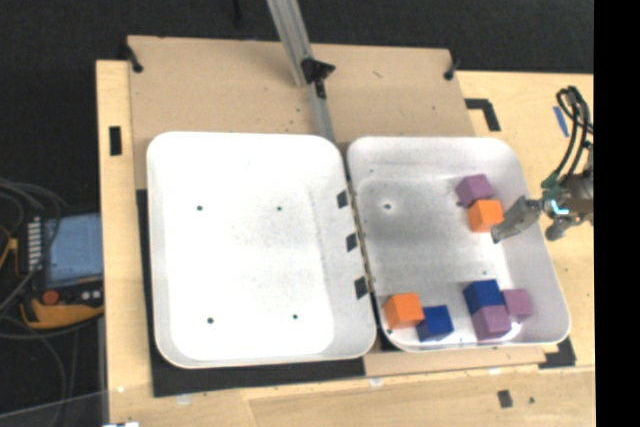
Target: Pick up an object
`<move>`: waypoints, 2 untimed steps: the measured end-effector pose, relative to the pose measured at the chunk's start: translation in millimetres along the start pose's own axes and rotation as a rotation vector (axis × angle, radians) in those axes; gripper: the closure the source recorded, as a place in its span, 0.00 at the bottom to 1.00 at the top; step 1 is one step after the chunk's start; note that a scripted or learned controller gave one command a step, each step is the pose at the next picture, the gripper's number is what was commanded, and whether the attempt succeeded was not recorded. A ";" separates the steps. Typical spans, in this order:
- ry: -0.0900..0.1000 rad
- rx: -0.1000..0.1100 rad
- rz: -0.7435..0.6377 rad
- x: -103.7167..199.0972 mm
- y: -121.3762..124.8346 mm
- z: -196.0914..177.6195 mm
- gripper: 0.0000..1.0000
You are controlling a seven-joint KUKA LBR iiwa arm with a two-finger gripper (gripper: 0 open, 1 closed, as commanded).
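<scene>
Both bins, the left bin [245, 245] and the right bin [430, 215], look like smooth white plastic, slightly glossy, with grey scuffs. The bench [290, 90] seems matt light wood board. The coloured blocks [485, 215] beside the jaws look matt.

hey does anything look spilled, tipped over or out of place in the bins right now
Nothing stands out. All the blocks sit inside the right bin: an orange block touching a purple block, the others grouped along the near edge. The gripper is beside the orange block.
</scene>
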State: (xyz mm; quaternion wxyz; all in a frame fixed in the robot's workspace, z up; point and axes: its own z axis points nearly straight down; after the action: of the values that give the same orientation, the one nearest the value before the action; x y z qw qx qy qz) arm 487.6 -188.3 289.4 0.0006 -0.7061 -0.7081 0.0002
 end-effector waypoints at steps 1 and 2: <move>-0.001 -0.004 0.001 0.1 0.6 -2.0 0.00; 0.000 0.004 0.003 3.7 2.4 59.8 0.00</move>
State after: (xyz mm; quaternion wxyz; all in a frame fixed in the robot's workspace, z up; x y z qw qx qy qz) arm 489.9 -184.6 229.6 0.0017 -0.7072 -0.7070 0.0016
